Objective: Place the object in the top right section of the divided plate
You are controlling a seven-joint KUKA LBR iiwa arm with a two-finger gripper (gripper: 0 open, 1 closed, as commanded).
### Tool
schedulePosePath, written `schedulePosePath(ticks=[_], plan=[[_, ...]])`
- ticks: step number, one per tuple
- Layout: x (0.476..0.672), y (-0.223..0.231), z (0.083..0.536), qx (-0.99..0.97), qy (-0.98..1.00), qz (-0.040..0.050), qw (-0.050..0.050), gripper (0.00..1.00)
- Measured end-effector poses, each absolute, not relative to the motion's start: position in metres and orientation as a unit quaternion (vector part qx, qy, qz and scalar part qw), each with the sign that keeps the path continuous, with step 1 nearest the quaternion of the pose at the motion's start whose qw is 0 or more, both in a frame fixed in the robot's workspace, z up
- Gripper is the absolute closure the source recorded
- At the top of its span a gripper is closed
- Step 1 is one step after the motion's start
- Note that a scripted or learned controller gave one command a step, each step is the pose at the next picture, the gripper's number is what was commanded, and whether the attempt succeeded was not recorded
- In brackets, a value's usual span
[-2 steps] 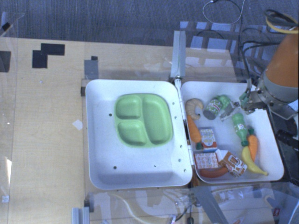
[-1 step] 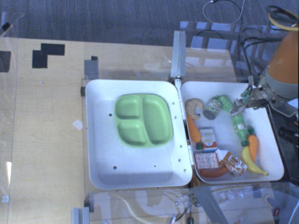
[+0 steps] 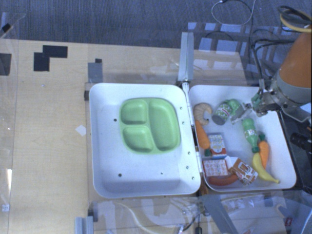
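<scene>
Gripper (image 3: 253,105) hangs low over the far part of the right bin (image 3: 287,145), at the end of a grey arm (image 3: 292,84) with an orange band that comes in from the right. Whether it is apart, together or clamped on something, I cannot tell; its tip blurs into the clutter beneath it.

Two shallow white bins sit side by side on the bench. The left bin (image 3: 105,174) carries a green divided plate (image 3: 148,125) near its middle. The plate has three sections: two small ones stacked on its left side and one long one on its right. All three look bare.

The right bin holds the loose items. A green can (image 3: 224,111) lies near the far edge, just beside the gripper tip. A green bottle (image 3: 250,133) lies just below the tip, toward the right wall. A carrot (image 3: 263,152) and a banana (image 3: 263,172) sit near the right wall, toward the near corner. A croissant-like pastry (image 3: 202,112) lies at the far left corner, with another carrot (image 3: 201,135) along the left wall. Small cartons (image 3: 217,145) and a sausage (image 3: 224,180) crowd the near left corner.

By my reading, the task has hardly begun. Nothing has reached the plate, and no item can be seen lifted. Which item is meant is unclear; the can and the bottle are closest to the tip. The pick, the carry across the shared wall, and the drop into the plate's top right section all appear to remain.
</scene>
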State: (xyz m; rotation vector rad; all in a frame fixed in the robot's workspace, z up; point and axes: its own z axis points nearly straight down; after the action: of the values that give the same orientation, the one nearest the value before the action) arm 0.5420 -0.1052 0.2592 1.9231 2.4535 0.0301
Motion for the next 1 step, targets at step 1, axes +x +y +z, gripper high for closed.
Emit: schedulePosePath(ticks=[1], plan=[[0.4875, -0.0556, 0.1971, 0.577, 0.817, 0.0007, 0.001, 0.0]])
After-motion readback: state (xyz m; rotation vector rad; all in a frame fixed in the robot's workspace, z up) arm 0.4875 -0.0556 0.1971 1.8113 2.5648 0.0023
